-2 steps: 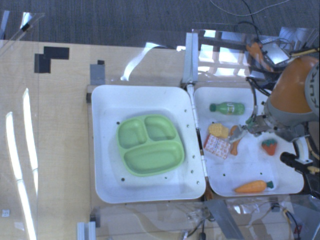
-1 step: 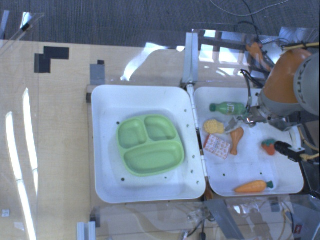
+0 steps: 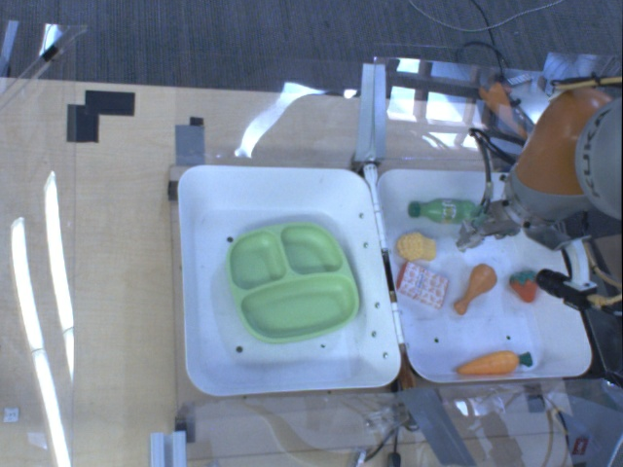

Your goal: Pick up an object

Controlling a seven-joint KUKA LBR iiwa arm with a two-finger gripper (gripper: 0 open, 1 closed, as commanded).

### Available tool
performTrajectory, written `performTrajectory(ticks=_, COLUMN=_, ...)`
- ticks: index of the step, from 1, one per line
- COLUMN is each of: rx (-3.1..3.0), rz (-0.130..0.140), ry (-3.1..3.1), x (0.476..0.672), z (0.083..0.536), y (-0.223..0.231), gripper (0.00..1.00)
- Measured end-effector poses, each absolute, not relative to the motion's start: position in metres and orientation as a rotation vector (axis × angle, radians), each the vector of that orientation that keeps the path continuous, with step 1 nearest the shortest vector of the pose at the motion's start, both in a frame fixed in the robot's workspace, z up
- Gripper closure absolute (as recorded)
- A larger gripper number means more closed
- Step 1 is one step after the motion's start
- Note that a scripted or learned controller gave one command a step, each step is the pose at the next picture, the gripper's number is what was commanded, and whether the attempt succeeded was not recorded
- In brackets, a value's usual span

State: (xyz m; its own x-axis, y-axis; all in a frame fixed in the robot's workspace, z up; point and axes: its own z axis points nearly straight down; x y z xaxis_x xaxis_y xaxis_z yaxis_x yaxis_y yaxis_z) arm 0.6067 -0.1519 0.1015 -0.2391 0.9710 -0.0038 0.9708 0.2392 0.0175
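Robot lab, arm (image 3: 569, 154), white bins (image 3: 195, 261), cables (image 3: 467, 8)

You are looking down on a pale wooden tabletop (image 3: 97, 280) with black square markings (image 3: 97, 112) near its far left corner. Bright streaks of glare (image 3: 54, 232) lie along its left side. Beyond it runs dark ribbed flooring (image 3: 243, 17), crossed by a thin looping cable (image 3: 477, 3).

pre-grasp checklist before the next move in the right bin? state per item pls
1. Gripper over right bin: ok.
2. Nearest target, green bottle, lying flat, just left of gripper: ok.
3. Nothing between gripper and bottle: ok.
4. Gripper holding anything: cannot tell.
5. Corn and drumstick apart from bottle: ok.
6. Green tray in left bin, out of the way: ok.
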Motion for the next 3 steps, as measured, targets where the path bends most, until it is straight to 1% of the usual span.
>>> performTrajectory(ticks=1, rx=1.929, rz=0.018, ry=2.462, x=0.607, z=0.101, y=-0.152, gripper=0.0)
performTrajectory(ticks=2, rx=1.667, rz=0.007, ry=2.648, x=0.534, z=0.09, y=-0.177, gripper=0.0)
performTrajectory(ticks=3, rx=1.663, rz=0.015, ry=2.645, x=0.537, z=0.102, y=-0.175, gripper=1.0)
